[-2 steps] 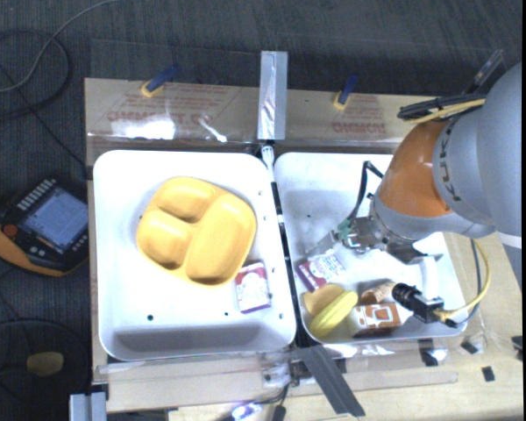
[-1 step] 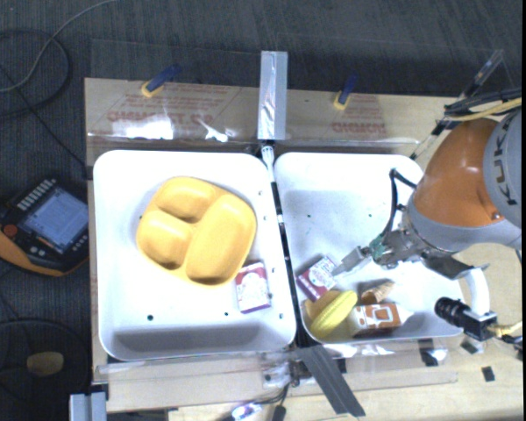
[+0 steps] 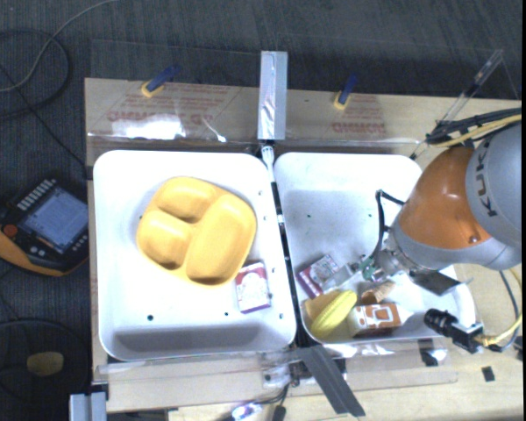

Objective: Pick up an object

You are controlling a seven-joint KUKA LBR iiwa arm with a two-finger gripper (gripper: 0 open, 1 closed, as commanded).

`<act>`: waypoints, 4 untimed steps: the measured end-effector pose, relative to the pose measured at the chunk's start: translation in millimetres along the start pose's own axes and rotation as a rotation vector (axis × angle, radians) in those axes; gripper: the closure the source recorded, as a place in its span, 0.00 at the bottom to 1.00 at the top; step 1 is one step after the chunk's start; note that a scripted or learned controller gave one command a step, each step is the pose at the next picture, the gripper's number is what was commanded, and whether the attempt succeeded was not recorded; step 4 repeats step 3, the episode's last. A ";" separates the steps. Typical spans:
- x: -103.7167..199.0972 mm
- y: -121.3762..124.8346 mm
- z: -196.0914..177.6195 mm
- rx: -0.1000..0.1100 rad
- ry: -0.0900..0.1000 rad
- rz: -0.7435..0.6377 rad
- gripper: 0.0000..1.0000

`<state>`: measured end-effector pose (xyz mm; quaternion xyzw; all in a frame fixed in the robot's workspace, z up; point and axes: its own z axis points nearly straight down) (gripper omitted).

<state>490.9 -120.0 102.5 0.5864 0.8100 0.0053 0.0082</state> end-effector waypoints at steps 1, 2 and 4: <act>-12.8 63.3 8.7 0.003 0.000 -0.023 0.00; 0.1 -3.2 12.2 0.006 -0.001 -0.068 0.00; 0.1 -1.5 2.4 0.003 -0.001 -0.067 1.00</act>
